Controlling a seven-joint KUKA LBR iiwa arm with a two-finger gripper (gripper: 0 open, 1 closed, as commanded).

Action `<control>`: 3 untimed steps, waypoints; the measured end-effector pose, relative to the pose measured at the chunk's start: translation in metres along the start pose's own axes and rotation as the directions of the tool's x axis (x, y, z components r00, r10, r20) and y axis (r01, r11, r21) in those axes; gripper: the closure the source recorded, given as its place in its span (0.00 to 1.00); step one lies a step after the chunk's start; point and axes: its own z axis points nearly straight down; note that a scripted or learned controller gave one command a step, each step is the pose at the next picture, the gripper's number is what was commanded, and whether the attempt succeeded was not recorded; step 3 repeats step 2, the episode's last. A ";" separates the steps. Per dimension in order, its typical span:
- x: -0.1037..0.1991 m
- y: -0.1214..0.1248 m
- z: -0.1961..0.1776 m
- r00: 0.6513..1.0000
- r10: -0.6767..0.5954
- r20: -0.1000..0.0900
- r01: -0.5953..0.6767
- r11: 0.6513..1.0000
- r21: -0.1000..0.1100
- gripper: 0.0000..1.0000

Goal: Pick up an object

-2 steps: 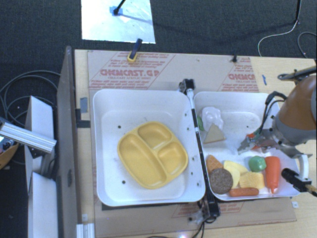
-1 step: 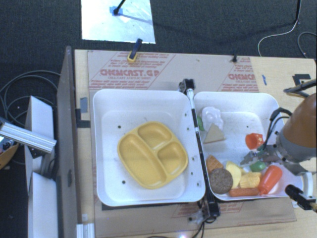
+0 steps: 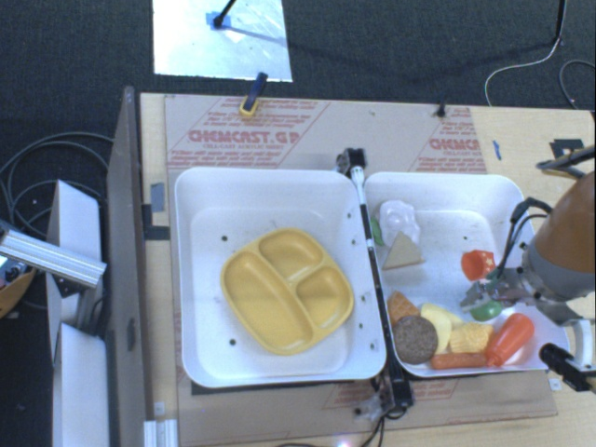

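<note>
I see the end effector (image 3: 484, 294) low in the right bin (image 3: 438, 186), its tips over a small green piece (image 3: 485, 312); whether they are spread or pressed together I cannot tell. Just beside it an orange toy bottle (image 3: 508, 339) lies flat, long axis running diagonally, narrow end toward the bin's near corner. A carrot (image 3: 456, 361) lies along the near wall. The left bin (image 3: 279, 184) holds a yellow divided plate (image 3: 287, 290). Both bins sit on a cardboard-covered table (image 3: 307, 133) over dark carpet (image 3: 65, 54).
</note>
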 end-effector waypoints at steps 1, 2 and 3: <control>0.069 0.049 -0.019 1.000 -0.011 -0.004 0.011 1.000 -0.001 1.00; 0.174 0.048 -0.092 1.000 -0.014 -0.008 0.014 1.000 -0.003 1.00; 0.174 0.048 -0.092 1.000 -0.014 -0.008 0.014 1.000 -0.003 1.00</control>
